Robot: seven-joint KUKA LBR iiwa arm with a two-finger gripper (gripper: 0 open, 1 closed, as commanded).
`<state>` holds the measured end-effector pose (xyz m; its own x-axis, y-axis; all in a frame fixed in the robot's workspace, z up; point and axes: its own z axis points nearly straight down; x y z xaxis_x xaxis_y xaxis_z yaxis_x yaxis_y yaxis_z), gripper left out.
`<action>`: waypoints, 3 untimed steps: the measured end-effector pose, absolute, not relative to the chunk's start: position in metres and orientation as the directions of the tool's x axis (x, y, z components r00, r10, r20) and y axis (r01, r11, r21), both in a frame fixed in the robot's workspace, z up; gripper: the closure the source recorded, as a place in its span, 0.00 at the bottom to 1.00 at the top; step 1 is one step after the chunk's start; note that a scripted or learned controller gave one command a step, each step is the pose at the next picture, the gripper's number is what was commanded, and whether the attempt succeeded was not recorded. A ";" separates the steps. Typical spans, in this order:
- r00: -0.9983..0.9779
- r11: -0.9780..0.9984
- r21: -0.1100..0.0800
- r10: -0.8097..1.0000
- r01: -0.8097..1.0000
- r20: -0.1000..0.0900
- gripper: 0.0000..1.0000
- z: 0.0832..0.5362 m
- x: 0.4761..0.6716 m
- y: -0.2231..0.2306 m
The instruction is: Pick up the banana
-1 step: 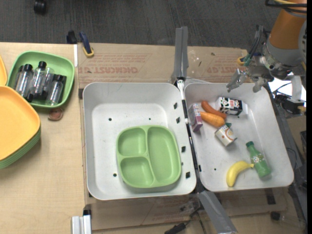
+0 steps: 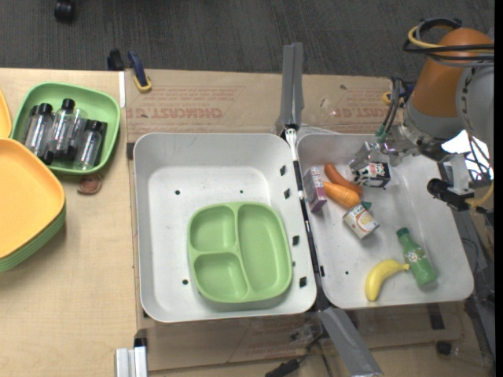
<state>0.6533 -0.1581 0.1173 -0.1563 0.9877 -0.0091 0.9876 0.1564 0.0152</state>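
Our claw hangs at the right bin's far edge, its grip state unreadable to us, while the banana lies well apart toward the near rim, long axis slanting, stem touching a green bottle.

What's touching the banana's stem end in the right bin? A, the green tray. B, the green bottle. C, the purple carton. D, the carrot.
B: the banana lies at the right bin's near side with its stem end against the green bottle.
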 end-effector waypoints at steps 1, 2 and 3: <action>-0.155 0.156 0.019 0.988 0.988 -0.011 1.00 0.128 0.654 -0.159; -0.183 0.183 0.001 0.983 0.983 -0.002 1.00 0.212 0.659 -0.172; -0.116 0.116 -0.001 0.993 0.993 -0.001 1.00 0.216 0.659 -0.099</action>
<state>0.6591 -0.0993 0.2160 -0.1156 0.9933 -0.0008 0.9933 0.1156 -0.0006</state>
